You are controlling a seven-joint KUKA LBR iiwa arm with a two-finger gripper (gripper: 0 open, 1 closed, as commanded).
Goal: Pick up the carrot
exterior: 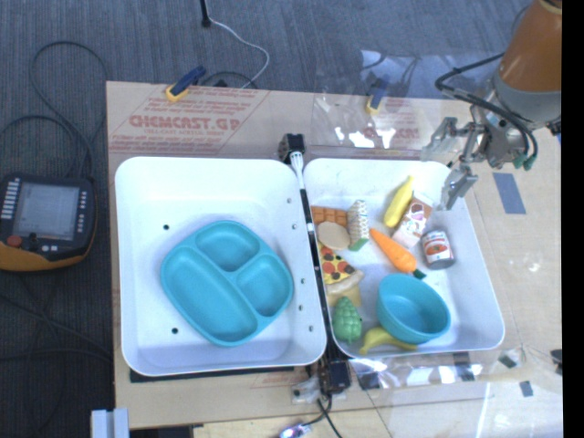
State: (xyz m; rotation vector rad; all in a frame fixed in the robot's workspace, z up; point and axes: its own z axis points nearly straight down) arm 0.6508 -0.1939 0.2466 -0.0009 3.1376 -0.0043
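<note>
The orange carrot (394, 251) with a green stub lies flat in the middle of the right bin (484, 290), between a small can (437, 248) and a pizza slice (338, 270). My gripper (453, 164) hangs over the bin's far right corner, above and to the right of the carrot and well apart from it. Its fingers look spread, with nothing between them.
Around the carrot sit a yellow corn-like toy (398, 201), a white bottle (412, 224), a blue bowl (413, 307), a green broccoli (346, 318), a banana (383, 338) and bread pieces (332, 228). A blue divided plate (227, 281) lies in the left bin (146, 199).
</note>
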